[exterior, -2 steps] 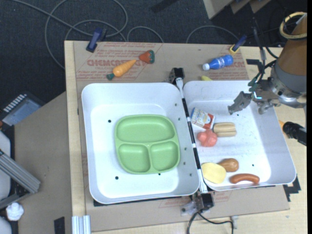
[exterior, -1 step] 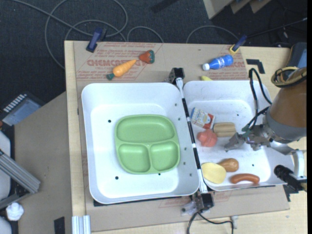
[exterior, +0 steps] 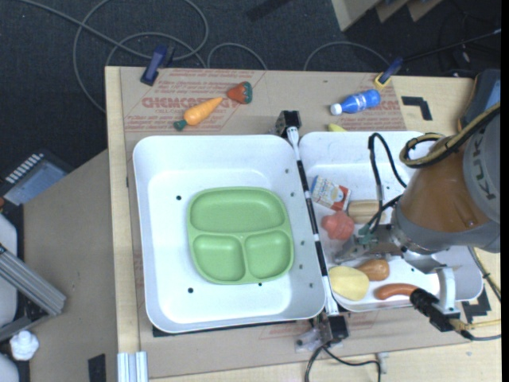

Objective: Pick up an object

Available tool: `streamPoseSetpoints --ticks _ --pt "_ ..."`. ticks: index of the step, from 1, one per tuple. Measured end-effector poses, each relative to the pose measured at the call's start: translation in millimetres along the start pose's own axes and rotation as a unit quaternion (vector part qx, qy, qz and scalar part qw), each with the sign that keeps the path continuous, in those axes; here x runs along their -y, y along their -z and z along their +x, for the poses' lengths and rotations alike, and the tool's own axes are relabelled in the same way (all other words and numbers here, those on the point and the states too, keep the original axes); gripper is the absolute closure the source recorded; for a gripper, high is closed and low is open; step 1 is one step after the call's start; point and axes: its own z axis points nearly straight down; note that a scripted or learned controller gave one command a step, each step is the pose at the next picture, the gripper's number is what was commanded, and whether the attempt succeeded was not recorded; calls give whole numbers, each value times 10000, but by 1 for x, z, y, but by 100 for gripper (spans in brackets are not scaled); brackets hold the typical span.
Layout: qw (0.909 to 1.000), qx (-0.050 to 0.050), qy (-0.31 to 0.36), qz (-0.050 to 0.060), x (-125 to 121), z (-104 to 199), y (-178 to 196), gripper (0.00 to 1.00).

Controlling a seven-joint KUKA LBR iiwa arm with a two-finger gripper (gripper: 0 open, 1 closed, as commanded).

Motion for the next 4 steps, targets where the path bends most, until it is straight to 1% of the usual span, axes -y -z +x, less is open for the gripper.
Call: streamPoseSetpoints --ticks 1,3,4 --pt "10000 9 -8 -12 0 -15 0 0" --pt "10000 8 -7 -13 0 -19 0 0" --pt "10000 8 -6 -15 0 -25 0 0"
